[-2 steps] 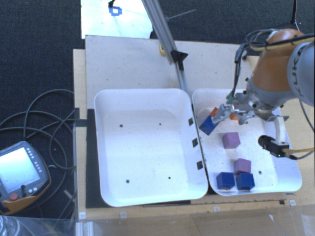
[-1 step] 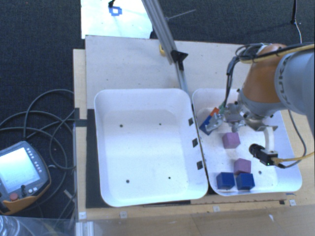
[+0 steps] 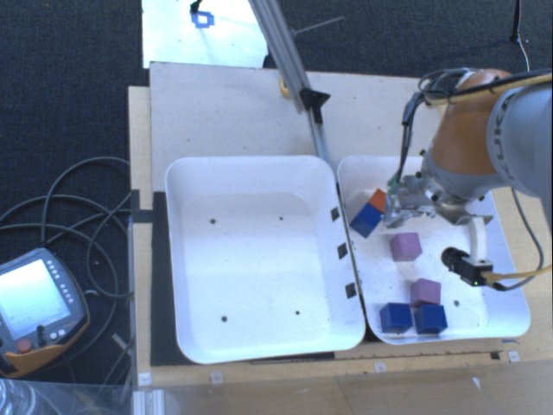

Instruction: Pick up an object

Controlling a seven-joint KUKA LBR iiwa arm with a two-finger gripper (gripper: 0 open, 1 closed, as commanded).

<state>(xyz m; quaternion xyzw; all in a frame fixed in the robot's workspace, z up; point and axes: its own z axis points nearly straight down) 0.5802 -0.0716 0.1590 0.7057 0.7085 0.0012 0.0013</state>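
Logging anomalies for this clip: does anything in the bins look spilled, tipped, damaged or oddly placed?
Nothing looks spilled or damaged. All the blocks sit in the right bin: a blue-and-orange block by its left wall beside the gripper, two purple cubes, and two blue cubes at the front edge. The left bin sits square.

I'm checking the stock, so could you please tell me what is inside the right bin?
The right bin holds two purple blocks, three blue blocks and an orange block. The arm and hand cover the bin's far part, so anything there is hidden.
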